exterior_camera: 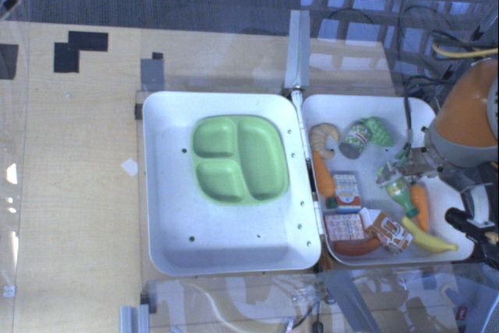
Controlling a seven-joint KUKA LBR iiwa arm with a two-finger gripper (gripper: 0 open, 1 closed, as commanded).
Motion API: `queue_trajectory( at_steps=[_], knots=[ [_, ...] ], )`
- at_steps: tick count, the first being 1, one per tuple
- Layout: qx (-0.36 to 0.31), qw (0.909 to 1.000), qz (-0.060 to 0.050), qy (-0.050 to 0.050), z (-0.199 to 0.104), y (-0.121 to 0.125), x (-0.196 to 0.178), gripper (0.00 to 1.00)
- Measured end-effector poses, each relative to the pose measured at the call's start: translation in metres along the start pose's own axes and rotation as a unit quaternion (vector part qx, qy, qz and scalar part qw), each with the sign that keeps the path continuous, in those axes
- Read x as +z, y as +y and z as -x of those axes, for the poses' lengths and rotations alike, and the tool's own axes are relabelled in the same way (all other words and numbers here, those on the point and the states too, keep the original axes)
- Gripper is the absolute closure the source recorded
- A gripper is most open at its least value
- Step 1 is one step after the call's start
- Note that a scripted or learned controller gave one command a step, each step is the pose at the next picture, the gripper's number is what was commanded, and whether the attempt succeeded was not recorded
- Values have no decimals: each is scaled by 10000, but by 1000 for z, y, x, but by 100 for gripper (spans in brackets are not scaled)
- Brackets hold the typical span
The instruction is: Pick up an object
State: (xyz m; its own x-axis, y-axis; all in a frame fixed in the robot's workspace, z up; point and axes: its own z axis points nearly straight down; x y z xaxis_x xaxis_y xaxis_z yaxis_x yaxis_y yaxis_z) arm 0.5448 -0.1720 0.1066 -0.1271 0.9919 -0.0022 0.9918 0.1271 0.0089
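Hovering in the right bin (pixel 421 107), the pincer (pixel 399 171) — grip state unclear — sits just above a carrot (pixel 420 204) lying lengthwise toward the camera.

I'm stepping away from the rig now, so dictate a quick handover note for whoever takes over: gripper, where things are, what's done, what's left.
Gripper: low in the right bin, among the toy food; whether it grips anything can't be seen.
Right bin: can, croissant, carrot, banana, sausage, small cartons.
Left bin: green divided plate.
Done: arm is down over the items.
Left: confirm a grasp and lift one object.
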Motion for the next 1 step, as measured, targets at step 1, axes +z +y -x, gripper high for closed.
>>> queue_trajectory(
  at_steps=[1],
  knots=[
    [-432,9991,-8,3,-63,-3,-97,100]
  ],
)
